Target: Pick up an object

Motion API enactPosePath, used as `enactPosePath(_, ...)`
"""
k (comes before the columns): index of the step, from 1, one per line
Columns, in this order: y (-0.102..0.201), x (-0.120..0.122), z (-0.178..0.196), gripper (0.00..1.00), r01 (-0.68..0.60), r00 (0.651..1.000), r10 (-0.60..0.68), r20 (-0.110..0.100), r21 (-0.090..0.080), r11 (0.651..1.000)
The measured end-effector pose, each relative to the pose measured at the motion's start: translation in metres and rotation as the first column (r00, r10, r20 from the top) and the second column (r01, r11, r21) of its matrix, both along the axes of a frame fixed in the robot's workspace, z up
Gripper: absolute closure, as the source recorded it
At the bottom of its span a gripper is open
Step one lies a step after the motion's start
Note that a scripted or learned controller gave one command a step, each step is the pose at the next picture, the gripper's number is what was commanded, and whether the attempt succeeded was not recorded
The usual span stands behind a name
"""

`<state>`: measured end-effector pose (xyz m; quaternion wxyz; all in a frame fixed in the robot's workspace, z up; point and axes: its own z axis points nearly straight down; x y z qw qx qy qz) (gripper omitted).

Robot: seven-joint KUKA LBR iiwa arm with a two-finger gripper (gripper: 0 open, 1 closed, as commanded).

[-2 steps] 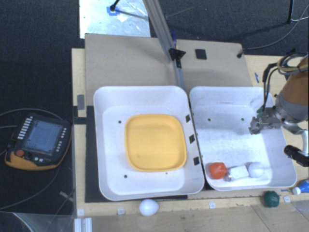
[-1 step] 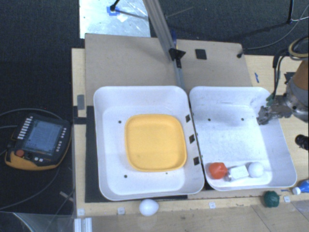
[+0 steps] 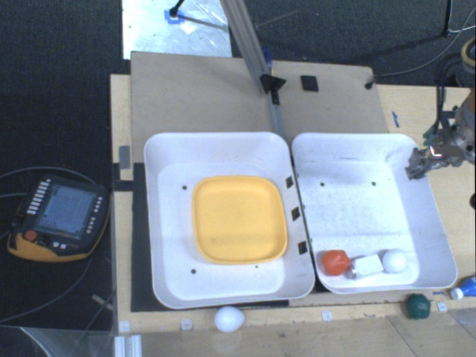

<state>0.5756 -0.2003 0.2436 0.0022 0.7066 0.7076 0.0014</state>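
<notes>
Jaws of the gripper (image 3: 418, 163) sit at the far right rim of the right bin (image 3: 349, 192), dark and small against the white wall, and whether they are released or clenched I cannot tell from this slanted overhead view; nothing is seen between them. Only the wrist end of the arm (image 3: 460, 136) reaches in from the right edge, just above that rim. Objects to pick lie well apart from the jaws, at the near edge of the same bin: a red-orange ball (image 3: 334, 262) toward the bin's near left corner, a small white block (image 3: 367, 265) just beside it on its right, and a white ball (image 3: 394, 260) touching or nearly touching the block's other end, the 3 forming a short row along the near wall. All 3 are below and to the left of the gripper in the picture, with bare bin floor between. Left bin (image 3: 167, 199) holds a square yellow plate (image 3: 239, 219) with rounded corners, lying flat at its middle. Outside the bins, a white egg-shaped object (image 3: 229, 318) rests on the bench in front of the left bin, and a dark green ball (image 3: 417, 306) lies on the bench by the right bin's near right corner. On the dark floor to the left lies a control pendant (image 3: 59, 219) with a screen
</notes>
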Motion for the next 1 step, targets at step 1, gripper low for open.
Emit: enactPosePath(1,-0.0001,0.0005,0.0167,1.00,0.000,1.000,0.000,-0.003,0.000,1.000)
